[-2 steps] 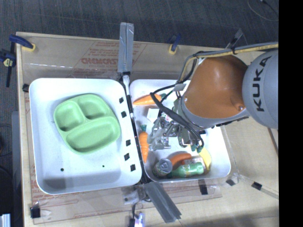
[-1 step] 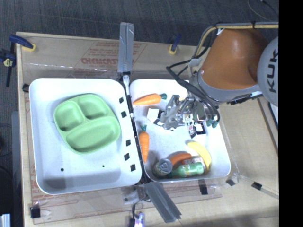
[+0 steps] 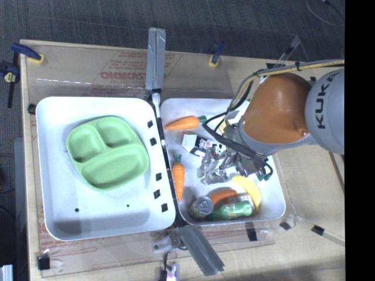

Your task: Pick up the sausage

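Taking the right bin [image 3: 275, 212] as landmark: at its near edge lay a can [image 3: 203, 206] and a green bottle [image 3: 234, 210], with the sausage [image 3: 221, 195] resting just behind them, reddish-brown and touching the bottle. A banana [image 3: 248, 190] lay just right of the sausage. Above these, mid-bin, the gripper [image 3: 218, 164] hung just beyond the sausage; whether its jaws were parted or closed could not be told. Carrots lay along the bin's left wall [image 3: 177, 180] and far end [image 3: 182, 123]. The sausage remained unlifted, so the grasp was still to do.
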Robot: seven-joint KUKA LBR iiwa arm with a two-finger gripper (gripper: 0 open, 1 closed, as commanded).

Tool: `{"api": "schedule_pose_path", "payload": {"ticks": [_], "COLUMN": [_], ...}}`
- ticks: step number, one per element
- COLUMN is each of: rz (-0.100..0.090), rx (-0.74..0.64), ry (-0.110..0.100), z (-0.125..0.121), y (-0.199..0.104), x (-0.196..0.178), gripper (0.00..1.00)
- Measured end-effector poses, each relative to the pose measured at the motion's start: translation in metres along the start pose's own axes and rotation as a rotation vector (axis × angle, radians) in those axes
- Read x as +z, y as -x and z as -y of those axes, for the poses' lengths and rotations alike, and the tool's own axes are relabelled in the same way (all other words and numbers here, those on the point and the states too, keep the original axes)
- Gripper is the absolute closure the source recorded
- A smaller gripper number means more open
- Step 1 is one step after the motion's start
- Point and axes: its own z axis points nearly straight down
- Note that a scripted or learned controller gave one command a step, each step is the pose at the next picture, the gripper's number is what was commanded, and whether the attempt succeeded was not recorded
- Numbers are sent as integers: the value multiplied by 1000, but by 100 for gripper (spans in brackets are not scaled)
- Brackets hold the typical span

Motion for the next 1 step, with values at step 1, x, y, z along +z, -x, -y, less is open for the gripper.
{"api": "schedule_pose_path", "payload": {"ticks": [1], "rz": [13], "rx": [-90], "ry": [-5], "z": [-30], "y": [-15], "x": [65], "gripper": [100]}}
